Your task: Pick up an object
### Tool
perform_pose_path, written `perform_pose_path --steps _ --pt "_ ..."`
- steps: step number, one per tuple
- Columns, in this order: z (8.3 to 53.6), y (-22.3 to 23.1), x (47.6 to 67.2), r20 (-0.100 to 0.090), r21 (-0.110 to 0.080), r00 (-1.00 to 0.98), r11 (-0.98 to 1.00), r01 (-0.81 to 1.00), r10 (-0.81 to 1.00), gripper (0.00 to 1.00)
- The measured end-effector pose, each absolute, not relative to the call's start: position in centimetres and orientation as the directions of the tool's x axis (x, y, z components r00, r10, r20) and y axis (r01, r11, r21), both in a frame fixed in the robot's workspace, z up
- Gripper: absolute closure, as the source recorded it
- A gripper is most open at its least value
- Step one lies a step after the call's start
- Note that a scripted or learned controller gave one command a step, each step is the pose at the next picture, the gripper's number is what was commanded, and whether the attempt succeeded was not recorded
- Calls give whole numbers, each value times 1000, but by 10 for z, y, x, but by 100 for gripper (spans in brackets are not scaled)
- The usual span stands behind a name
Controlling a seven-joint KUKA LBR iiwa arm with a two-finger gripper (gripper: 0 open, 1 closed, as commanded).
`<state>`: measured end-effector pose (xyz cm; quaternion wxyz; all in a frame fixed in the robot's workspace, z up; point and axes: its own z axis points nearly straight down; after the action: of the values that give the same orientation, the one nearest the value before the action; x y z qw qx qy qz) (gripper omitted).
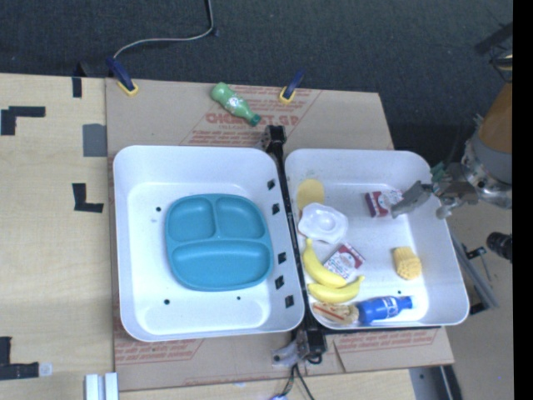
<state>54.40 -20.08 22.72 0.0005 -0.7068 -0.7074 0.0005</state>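
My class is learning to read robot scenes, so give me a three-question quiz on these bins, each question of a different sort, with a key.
1. True or false: the blue divided plate lies in the left bin.
2. Multiple choice: the green bottle lies (A) in the right bin, (B) on the cardboard outside both bins, (C) on the plate.
3. Fill in: the blue bottle lies at the right bin's ____ edge, beside the banana.

Key: 1 true; 2 B; 3 near (bottom). The gripper hovers by the red packet.
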Motion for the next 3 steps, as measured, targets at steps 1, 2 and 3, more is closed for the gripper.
perform_pose_path --steps 1,2,3 --pt "93 -172 581 0 -1 -1 1 1000 1000 0" --pt "86 -144 659 -1 4 -2 2 1000 1000 0" --pt "86 -113 610 -1 2 -1 1 1000 1000 0"
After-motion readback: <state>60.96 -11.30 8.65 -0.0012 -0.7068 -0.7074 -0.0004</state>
